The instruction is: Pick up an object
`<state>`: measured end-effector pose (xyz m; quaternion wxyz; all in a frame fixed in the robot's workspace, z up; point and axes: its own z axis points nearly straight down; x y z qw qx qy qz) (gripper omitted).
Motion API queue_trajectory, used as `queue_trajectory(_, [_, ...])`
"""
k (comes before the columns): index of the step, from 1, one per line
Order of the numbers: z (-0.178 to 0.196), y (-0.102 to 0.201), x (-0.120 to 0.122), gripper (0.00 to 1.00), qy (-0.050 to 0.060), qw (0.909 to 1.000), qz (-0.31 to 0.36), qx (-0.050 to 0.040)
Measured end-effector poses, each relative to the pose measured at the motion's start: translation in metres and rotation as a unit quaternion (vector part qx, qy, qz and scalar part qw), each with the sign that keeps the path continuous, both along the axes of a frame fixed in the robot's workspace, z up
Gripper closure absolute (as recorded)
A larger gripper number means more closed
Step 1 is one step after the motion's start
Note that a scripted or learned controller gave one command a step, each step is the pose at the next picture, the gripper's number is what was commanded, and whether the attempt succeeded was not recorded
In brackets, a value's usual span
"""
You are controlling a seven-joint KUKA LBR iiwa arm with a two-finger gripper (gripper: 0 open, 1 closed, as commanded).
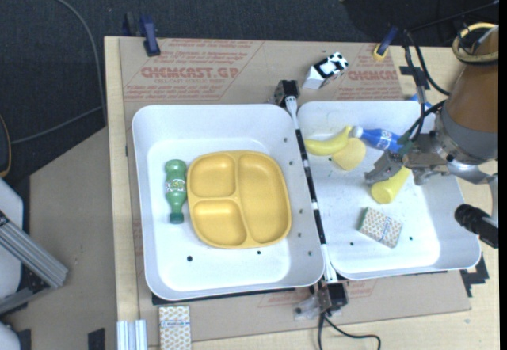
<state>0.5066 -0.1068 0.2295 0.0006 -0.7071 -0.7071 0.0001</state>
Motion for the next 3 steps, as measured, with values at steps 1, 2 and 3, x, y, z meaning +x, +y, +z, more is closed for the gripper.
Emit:
queue_trajectory(1, [-0.126,-0.061,0.030,0.00,0.001,1.0000,-0.001,-0.0001])
queue_trajectory(2, [-0.115,-0.061,0.032,1.00,-0.001,1.0000,-0.001,-0.0007])
queue_trajectory(3, [-0.045,-0.108,0.057,1.00,-0.001,1.0000,0.000,-0.0012])
